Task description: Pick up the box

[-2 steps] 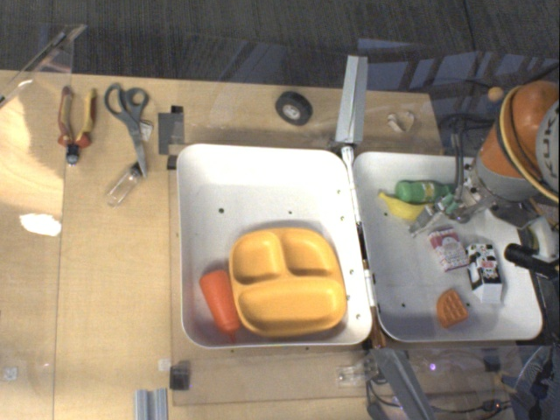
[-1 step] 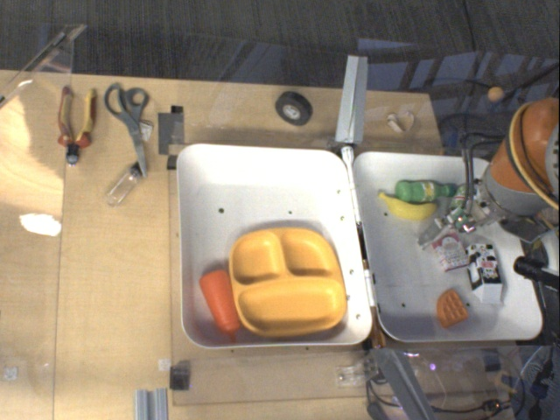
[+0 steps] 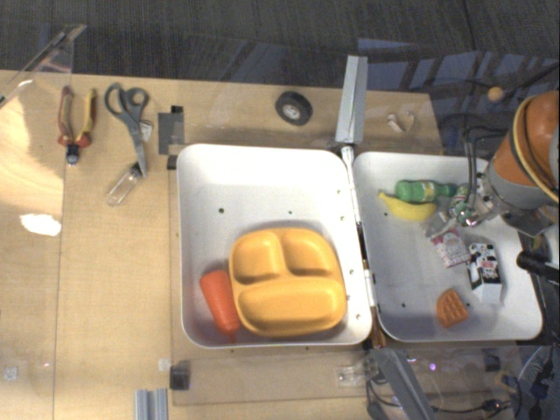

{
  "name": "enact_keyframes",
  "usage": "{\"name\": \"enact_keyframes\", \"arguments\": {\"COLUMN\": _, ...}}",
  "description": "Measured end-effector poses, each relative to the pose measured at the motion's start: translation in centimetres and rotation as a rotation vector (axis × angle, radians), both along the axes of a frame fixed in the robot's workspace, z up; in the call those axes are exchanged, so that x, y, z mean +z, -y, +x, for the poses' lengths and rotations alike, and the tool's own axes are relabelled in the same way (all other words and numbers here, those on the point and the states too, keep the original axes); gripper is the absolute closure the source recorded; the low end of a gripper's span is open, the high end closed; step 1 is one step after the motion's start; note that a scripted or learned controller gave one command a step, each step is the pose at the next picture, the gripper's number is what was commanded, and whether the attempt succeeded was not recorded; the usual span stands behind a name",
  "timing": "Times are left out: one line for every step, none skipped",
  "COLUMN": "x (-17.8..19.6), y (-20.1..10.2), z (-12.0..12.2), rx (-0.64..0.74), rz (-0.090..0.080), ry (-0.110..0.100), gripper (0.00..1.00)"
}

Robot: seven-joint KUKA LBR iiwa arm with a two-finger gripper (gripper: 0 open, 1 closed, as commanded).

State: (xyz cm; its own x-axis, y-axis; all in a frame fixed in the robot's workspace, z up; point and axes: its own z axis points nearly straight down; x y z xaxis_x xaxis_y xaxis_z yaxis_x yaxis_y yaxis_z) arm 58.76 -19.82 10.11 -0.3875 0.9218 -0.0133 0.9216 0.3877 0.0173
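Note:
The box [image 3: 485, 269] is a small black-and-white carton lying near the right wall of the right bin [image 3: 411, 322]. My gripper [image 3: 463, 208] hangs over the upper middle of that bin, just right of the banana [image 3: 407, 207] and the green bottle [image 3: 423, 189]. It is up and to the left of the box, apart from it. The grey arm with its orange band [image 3: 535, 143] comes in from the right edge.
A crumpled pink-and-white packet [image 3: 450, 248] lies between gripper and box. An orange waffle-like piece [image 3: 451, 308] sits at the bin's front. The left bin [image 3: 201, 234] holds a yellow divided plate [image 3: 286, 280] and an orange carrot [image 3: 219, 303]. Scissors [image 3: 133, 121], pliers [image 3: 75, 121] and a tape roll [image 3: 293, 107] lie on the bench.

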Motion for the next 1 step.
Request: {"name": "enact_keyframes", "arguments": {"x": 12.72, "y": -6.44, "z": -2.81, "rx": 0.055, "rz": 0.003, "ry": -0.012, "gripper": 1.0}}
